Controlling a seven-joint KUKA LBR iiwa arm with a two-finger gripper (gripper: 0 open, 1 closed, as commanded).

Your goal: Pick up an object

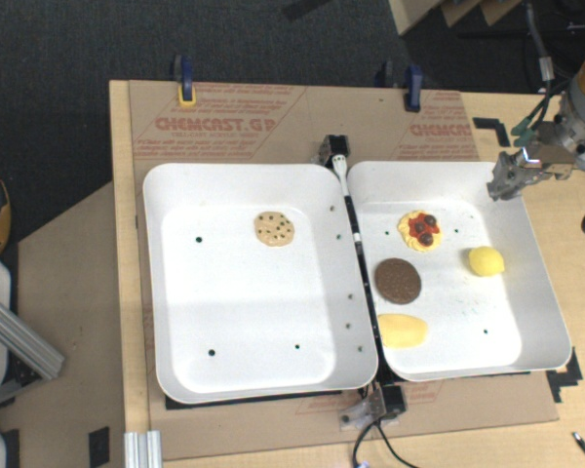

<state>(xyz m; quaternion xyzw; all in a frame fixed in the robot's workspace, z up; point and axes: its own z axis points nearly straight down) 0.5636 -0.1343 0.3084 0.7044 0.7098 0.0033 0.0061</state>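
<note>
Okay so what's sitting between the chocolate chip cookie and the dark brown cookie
The camera view shows bare white floor of the left bin, then the divider where the two bins meet. No object lies between the chocolate chip cookie and the dark brown cookie.

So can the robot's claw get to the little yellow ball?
Probably yes. The gripper hangs over the right bin's far corner, and the yellow ball sits apart from the other foods with nothing on top of it.
</note>
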